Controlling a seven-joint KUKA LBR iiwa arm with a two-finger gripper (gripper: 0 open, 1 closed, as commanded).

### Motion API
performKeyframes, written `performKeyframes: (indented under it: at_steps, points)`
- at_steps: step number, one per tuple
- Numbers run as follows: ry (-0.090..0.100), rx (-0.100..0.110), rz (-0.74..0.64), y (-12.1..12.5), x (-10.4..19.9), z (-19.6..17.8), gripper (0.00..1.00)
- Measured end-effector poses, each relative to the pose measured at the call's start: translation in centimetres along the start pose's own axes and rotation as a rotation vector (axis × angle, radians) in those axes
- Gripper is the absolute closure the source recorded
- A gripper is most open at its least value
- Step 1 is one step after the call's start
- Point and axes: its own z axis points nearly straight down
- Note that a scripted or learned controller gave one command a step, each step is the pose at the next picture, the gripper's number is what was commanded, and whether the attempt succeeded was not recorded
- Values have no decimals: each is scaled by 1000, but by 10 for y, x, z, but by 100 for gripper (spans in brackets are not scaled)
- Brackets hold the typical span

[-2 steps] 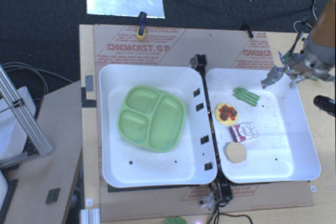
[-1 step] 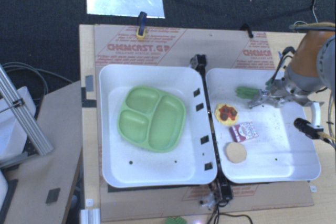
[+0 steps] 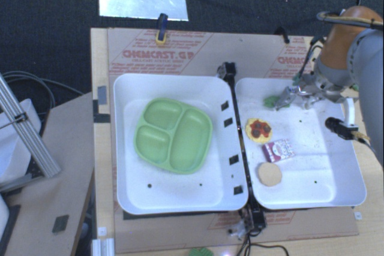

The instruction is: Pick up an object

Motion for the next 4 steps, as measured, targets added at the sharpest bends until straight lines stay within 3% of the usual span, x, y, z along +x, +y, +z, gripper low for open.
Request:
performKeyframes:
  at_steps: [1, 2, 3, 4]
  points:
    - [6, -10, -1, -33, 102, 1, 0]
    - [3, -17, 3, -105, 148, -105, 0]
    - [4, -10, 2, -161, 198, -126, 0]
    - [1, -11, 11, -181, 177, -134, 0]
